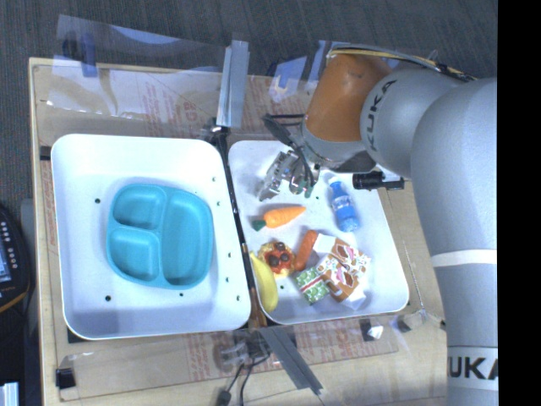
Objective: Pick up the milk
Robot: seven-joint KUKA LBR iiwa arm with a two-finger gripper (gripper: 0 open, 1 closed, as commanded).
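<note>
The milk [345, 271] looks like a small carton printed in red, white and brown. It lies on its side near the front right of the right bin [387, 252]. My gripper [284, 176] hangs over the far left part of that bin, just above the carrot [282, 216]. It is well apart from the milk, which lies toward the bin's front right. Nothing shows held in the gripper.
Beside the milk lie a green and white box [310, 285], a sausage [305, 249], a red fruit piece [275, 255] and a banana [265, 282]. A blue bottle [342, 205] lies right of the gripper. The left bin [76, 159] holds a blue divided tray [161, 233].
</note>
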